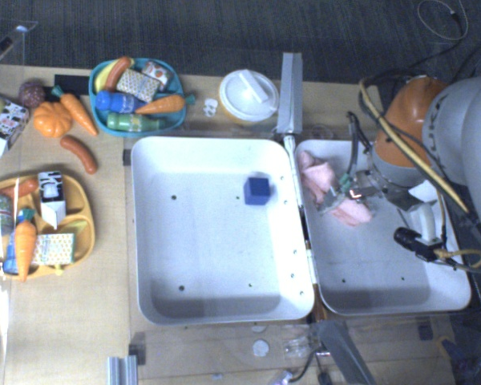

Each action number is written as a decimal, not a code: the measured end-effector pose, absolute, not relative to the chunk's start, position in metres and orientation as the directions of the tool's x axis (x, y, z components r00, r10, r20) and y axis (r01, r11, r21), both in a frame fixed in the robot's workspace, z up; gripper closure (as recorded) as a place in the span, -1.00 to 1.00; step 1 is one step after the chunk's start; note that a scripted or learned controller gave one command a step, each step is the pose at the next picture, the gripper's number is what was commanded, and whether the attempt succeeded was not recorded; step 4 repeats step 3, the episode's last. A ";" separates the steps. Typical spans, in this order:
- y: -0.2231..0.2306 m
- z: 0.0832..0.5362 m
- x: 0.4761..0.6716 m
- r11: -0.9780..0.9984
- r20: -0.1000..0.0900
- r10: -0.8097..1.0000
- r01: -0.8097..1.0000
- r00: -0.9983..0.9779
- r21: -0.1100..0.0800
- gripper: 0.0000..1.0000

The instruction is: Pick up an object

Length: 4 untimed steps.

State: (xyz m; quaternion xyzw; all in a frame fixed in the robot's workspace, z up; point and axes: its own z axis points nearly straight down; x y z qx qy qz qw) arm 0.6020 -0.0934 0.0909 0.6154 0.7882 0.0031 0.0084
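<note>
I have the gripper low in the right bin, near the wall it shares with the left bin. I cannot tell how it is set. Pink soft pieces lie touching it, one toward that wall, another just under the tip. The blue cube sits beyond the wall, well apart. I judge pink the nearer target.

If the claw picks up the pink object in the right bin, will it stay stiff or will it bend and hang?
The pink object looks crumpled and irregular, like soft cloth or foam, so it probably sags rather than holding its shape. It seems light, so it may shift when the claw touches it. With no round, firm form, it is unlikely to roll across the right bin.
</note>
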 end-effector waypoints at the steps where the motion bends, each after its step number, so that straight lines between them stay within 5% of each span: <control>1: -0.100 0.091 0.582 0.282 -0.008 0.959 0.959 -0.282 0.018 -1.00; 2: -0.102 0.104 0.584 0.281 -0.016 0.960 0.959 -0.281 0.025 1.00; 3: -0.044 0.185 0.652 0.135 -0.001 0.991 0.991 -0.135 0.003 1.00; 4: -0.044 0.185 0.652 0.135 -0.001 0.991 0.991 -0.135 0.003 1.00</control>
